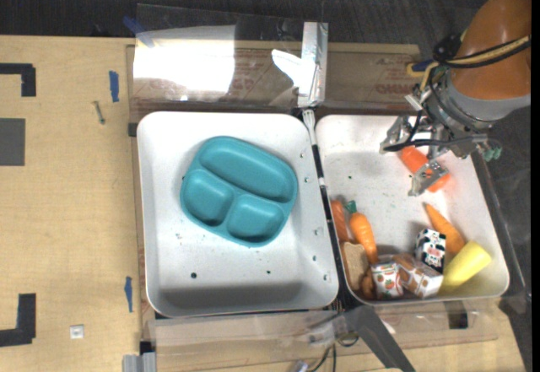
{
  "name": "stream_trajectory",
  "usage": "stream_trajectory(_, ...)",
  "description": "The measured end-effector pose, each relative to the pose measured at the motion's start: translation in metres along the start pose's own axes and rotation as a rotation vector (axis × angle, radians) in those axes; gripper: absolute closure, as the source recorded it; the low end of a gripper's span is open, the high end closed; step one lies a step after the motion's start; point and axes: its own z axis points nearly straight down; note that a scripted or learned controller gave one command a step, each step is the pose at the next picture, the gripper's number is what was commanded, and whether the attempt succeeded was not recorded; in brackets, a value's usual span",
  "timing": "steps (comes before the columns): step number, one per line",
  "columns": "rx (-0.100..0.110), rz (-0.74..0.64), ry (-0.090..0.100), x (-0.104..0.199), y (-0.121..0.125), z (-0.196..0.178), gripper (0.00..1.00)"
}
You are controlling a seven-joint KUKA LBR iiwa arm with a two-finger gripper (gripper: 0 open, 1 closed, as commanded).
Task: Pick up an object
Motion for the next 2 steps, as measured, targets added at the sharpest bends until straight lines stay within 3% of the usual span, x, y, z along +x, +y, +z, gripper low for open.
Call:
stream_trajectory(1, -0.012, -0.157, 0.013, 0.068, 0.032, 0.082, 0.0)
stream_trajectory(2, -0.005, -0.16, 0.001, 0.063, 0.032, 0.068, 1.0)
